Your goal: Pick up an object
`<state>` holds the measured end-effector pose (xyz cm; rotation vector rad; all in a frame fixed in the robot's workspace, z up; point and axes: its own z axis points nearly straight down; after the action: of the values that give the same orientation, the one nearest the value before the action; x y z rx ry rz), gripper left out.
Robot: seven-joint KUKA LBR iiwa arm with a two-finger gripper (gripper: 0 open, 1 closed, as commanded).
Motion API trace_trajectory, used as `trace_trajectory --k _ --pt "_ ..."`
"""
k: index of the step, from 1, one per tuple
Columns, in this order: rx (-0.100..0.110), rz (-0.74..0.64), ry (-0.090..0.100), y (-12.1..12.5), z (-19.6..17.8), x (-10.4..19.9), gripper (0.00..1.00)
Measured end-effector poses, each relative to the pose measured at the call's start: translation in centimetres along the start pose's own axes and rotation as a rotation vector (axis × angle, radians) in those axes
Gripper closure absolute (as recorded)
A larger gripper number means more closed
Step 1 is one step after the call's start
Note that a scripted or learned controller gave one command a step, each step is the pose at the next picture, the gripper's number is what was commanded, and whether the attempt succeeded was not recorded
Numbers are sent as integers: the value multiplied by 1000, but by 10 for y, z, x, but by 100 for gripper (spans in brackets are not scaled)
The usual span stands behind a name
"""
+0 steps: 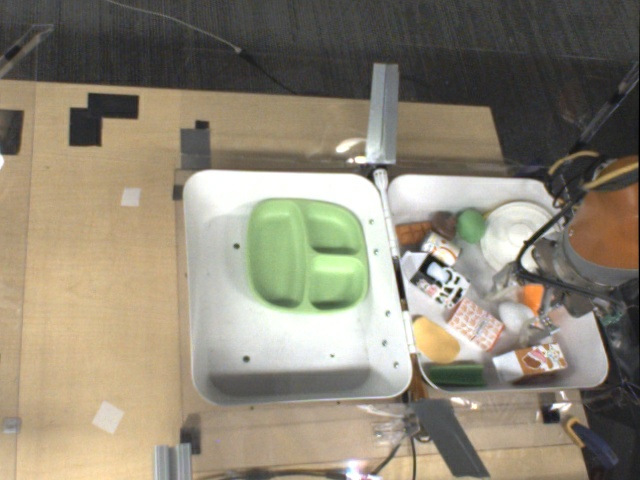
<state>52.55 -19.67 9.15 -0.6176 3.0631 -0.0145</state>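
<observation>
Robotics lab test cell — a wooden bench [90, 298] carries two shallow white bins [215, 368] bolted between aluminium brackets [384, 113]. Loose cables [150, 13] cross the dark carpet [450, 18], black tape markers [100, 116] sit on the benchtop, and the KUKA arm [605, 233] reaches in.

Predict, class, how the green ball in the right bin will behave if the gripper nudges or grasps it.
The green ball looks round, so a nudge would probably roll it. It lies among clutter beside the white bowl, which may stop it soon. Two fingers could slip off its curve.
</observation>
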Motion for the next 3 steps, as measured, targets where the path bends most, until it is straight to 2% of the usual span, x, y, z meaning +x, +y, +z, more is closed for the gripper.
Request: trace_trajectory --k 1,2,3 --pt "3 20 -9 4 0 7 0" --pt "-6 84 -5 -1 0 8 0" --pt "-5 142 -4 -2 1 9 0"
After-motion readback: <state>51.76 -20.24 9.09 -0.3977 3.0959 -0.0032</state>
